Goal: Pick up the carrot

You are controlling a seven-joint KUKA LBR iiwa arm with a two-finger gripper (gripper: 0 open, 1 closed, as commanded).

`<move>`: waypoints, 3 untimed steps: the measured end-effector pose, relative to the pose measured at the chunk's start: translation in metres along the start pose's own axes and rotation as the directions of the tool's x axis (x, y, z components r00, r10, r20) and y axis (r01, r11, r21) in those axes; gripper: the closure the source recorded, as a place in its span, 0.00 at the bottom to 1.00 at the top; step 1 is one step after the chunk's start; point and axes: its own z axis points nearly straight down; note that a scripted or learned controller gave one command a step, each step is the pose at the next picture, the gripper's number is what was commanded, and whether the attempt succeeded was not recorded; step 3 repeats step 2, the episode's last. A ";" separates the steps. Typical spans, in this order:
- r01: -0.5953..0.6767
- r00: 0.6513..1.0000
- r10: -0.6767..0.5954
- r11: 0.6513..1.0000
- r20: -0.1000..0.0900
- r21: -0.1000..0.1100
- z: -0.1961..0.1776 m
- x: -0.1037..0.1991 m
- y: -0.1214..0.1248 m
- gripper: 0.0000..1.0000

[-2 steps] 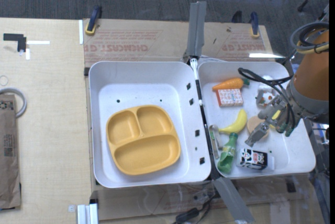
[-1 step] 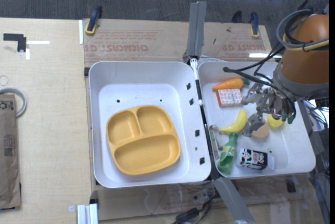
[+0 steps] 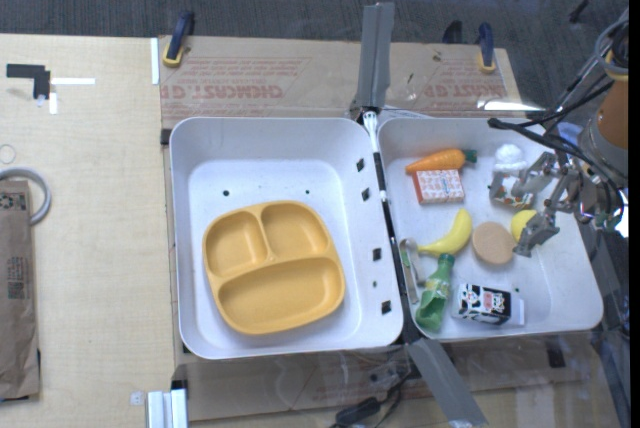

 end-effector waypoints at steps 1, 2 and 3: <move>-0.002 1.000 0.002 1.000 0.005 -0.002 -0.010 -0.002 0.001 1.00; -0.005 1.000 0.005 1.000 0.009 -0.003 -0.019 -0.003 0.001 1.00; -0.005 1.000 0.005 1.000 0.009 -0.003 -0.019 -0.003 0.001 1.00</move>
